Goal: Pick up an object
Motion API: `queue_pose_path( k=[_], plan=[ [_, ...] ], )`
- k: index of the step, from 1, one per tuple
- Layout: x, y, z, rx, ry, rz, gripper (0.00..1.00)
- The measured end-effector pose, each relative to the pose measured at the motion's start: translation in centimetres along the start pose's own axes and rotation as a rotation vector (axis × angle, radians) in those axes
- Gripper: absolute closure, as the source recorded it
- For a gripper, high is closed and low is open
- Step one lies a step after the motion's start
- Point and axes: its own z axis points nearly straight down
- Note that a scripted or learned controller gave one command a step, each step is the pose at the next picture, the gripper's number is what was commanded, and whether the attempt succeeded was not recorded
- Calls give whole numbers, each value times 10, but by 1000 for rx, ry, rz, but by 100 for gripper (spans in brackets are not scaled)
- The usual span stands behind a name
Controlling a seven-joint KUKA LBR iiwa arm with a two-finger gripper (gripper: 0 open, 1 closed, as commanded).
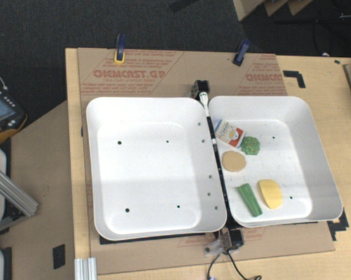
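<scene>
- The things on offer for picking all lie in the right bin (303, 156), gathered in its left half, near the wall it shares with the other bin.
- A small packet (228, 133), white with blue and red print, lies farthest from the camera, close to that shared wall.
- A green knobbly lump (250, 146) (it looks like a toy broccoli head) sits just beside the packet, on its right and touching or nearly touching it.
- A flat tan disc (234, 161) lies just below those two, near the left wall.
- A green stick (249, 200) lies flat toward the near edge, slanting a little, with a yellow rounded piece (271, 193) just beside it on the right; I cannot tell whether the two touch.
- Whether the claw is open or closed cannot be told from this view.
- The left bin (146, 168) stands against the right one, and a dark strip runs along the seam between them.
- Both bins rest on a brown cardboard sheet (163, 69) printed in red, held at its far edge by two blue clamps (120, 42).
- The cardboard covers the tabletop (52, 174), whose pale wood shows at the left.
</scene>
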Motion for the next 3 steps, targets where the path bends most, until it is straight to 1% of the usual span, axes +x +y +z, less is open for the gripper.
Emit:
queue_pose_path(
  k=[1,2,3],
  plan=[
    [9,26,166,20,13,-7,100],
    [70,90,128,-1,6,-16,100],
    [58,72,58,-3,3,-7,100]
  ],
)
